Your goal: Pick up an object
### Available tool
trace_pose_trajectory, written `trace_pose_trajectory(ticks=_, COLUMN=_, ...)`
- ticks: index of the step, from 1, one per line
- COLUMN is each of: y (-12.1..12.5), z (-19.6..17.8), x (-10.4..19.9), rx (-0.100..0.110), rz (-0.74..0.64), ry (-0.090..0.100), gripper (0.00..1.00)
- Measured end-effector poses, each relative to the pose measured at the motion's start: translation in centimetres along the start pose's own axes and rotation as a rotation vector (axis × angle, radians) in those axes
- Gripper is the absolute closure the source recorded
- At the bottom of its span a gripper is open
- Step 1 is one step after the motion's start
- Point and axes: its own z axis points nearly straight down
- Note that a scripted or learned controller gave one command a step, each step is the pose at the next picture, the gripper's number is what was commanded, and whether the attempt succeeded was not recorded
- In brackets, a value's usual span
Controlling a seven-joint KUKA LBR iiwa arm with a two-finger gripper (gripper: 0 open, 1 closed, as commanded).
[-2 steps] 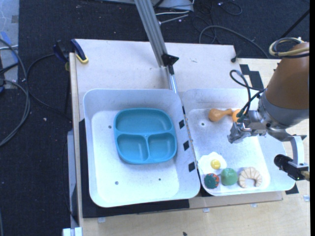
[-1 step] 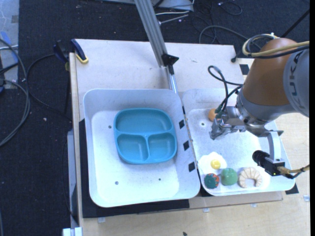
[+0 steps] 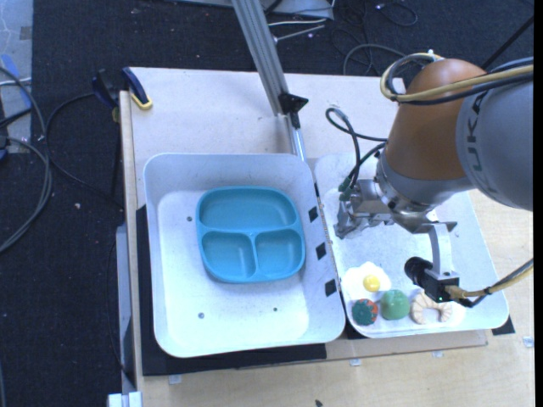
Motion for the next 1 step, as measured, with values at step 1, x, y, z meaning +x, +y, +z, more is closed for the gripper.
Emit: trace_pose_trajectory(ticks=1, y=-0.17, z=1.05, x=5.43, rx=0.003, rz=0.0, ry=0.0, gripper=1.0)
